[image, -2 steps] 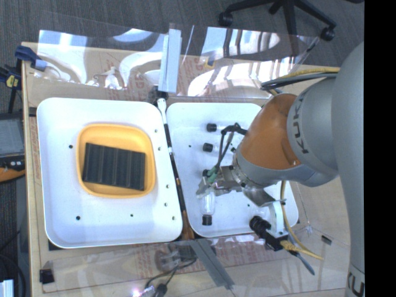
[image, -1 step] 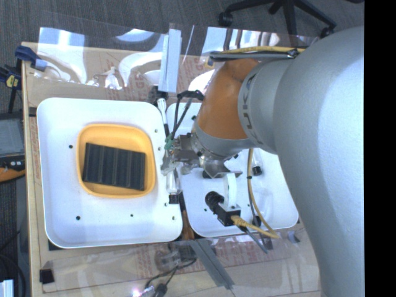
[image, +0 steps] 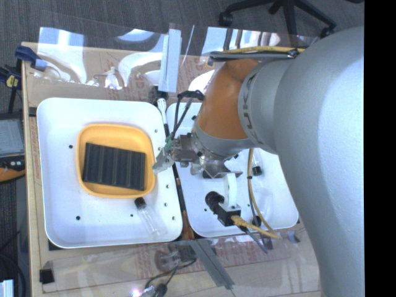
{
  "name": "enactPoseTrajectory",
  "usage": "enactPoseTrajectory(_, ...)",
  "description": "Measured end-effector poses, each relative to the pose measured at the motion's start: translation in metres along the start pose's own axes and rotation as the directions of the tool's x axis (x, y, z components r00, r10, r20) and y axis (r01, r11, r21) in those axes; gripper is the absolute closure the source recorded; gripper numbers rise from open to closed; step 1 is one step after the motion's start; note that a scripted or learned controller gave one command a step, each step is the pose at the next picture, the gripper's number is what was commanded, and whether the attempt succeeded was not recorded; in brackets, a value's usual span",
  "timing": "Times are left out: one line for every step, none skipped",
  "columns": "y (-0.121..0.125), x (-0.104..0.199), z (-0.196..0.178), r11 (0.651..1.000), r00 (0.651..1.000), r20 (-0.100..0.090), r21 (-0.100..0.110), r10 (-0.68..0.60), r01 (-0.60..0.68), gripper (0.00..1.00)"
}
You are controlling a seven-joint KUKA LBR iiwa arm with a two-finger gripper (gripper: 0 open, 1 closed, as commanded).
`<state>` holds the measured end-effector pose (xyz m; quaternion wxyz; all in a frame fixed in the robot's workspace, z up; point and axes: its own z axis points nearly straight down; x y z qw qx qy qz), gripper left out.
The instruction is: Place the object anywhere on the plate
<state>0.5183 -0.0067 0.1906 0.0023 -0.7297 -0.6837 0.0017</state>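
Nearest the camera, a strip of brown tabletop (image: 111,271) runs along the near side of the yellow plate (image: 112,132), outside the bin walls. Next comes the left bin (image: 62,218), the shallow white tray that carries the plate. In it, just off the plate's near right corner and apart from it, lies what looks like a small clear vial (image: 147,218) with a black cap (image: 140,203), though it is too small and pale against the white to be sure. The plate is squarish with rounded corners and sits flat, roughly in the middle of that bin. The dark ribbed slab (image: 115,166) lies flat on the plate, inside the rim, and covers most of the plate's floor. Its long side runs across the plate and its ridges run from near to far. To the right of the plate, over the seam between the two bins and about level with the plate's middle, is the gripper (image: 166,158). It points toward the plate but is clear of it, and from this angle I cannot tell whether it is open or closed. Further right of the plate, the right bin (image: 281,212) lies under the grey arm (image: 309,122), whose orange band (image: 223,107) sits just above the wrist. Beyond the plate's far side stand clear panels (image: 93,42). Further off, to the right of the plate, is a black chair base (image: 272,8).
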Motion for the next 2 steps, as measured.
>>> enactPoseTrajectory(0.058, -0.013, -0.017, 0.986, 0.986, 0.001, -0.002, -0.164, 0.164, 0.0)
enactPoseTrajectory(0.086, 0.053, -0.001, 0.999, 0.999, 0.001, -0.002, -0.043, 0.043, 0.0)
